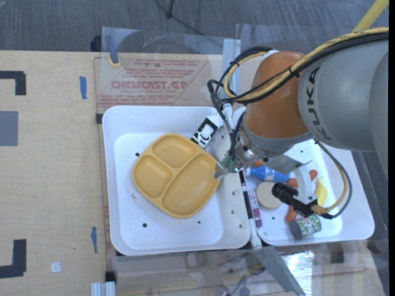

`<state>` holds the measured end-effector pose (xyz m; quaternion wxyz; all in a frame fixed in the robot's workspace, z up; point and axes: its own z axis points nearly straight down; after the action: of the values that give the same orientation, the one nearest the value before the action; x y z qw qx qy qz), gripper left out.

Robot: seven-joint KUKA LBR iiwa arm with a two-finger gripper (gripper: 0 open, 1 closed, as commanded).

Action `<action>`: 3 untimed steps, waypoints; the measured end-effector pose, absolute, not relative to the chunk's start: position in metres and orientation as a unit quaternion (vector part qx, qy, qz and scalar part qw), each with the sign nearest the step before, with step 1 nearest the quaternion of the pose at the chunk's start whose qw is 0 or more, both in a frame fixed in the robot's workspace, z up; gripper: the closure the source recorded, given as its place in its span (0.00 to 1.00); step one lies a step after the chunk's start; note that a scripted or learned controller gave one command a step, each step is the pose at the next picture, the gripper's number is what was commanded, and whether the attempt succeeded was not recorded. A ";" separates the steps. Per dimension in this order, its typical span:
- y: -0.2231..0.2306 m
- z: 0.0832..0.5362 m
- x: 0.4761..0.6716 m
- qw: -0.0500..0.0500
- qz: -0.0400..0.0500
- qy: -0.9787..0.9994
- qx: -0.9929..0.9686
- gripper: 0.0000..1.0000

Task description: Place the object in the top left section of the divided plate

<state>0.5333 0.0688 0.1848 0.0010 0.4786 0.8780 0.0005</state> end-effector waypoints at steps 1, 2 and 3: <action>0.150 0.161 0.515 -0.001 0.000 0.905 0.426 1.00; 0.204 0.126 0.481 0.003 0.002 0.877 0.481 1.00; 0.122 0.096 0.501 0.007 0.009 0.829 0.559 1.00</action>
<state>0.5007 0.1218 0.0958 0.0071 0.5585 0.8294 0.0094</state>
